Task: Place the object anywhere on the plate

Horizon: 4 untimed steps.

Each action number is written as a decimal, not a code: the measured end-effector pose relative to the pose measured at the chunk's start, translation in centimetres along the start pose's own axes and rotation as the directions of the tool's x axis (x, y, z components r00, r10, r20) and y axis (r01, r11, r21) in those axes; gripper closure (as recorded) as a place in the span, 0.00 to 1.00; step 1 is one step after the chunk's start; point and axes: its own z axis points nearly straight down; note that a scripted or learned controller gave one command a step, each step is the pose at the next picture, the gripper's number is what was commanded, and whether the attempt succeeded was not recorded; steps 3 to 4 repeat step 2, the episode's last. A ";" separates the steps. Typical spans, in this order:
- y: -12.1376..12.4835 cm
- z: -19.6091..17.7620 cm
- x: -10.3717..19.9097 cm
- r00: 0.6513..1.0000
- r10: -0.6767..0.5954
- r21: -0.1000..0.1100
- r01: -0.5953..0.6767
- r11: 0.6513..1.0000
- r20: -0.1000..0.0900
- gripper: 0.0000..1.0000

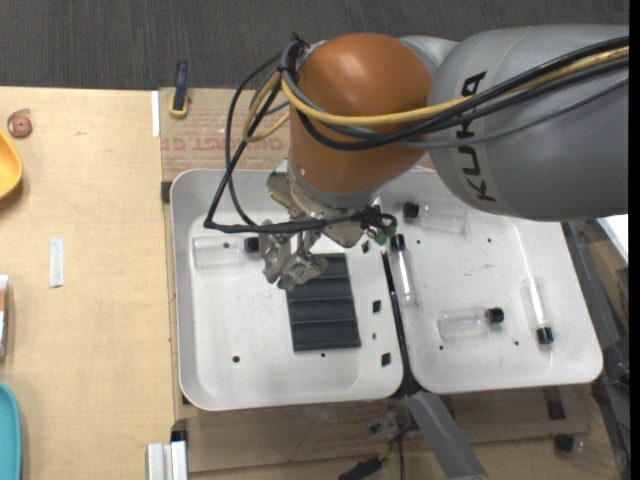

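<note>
A black ribbed plate lies flat in the middle of the left white bin. A clear vial with a black cap lies on its side on the bin floor, left of the plate's top corner. My gripper hangs under the orange wrist band, low over the plate's upper left corner and just right of the vial's cap. The wrist and cables hide the bin's back part.
The right bin holds several more clear vials with black caps, such as one vial near its middle and another along the divider. On the wooden bench at left sit a yellow item and a small white strip.
</note>
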 end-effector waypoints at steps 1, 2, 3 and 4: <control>-1.2 -0.5 -4.2 0.909 -0.416 -0.001 0.416 0.909 0.002 1.00; -2.3 4.0 -4.2 0.828 -0.561 -0.001 0.561 0.828 0.001 1.00; -2.3 4.0 -4.2 0.828 -0.561 -0.001 0.561 0.828 0.001 1.00; -2.3 4.0 -4.2 0.828 -0.561 -0.001 0.561 0.828 0.001 1.00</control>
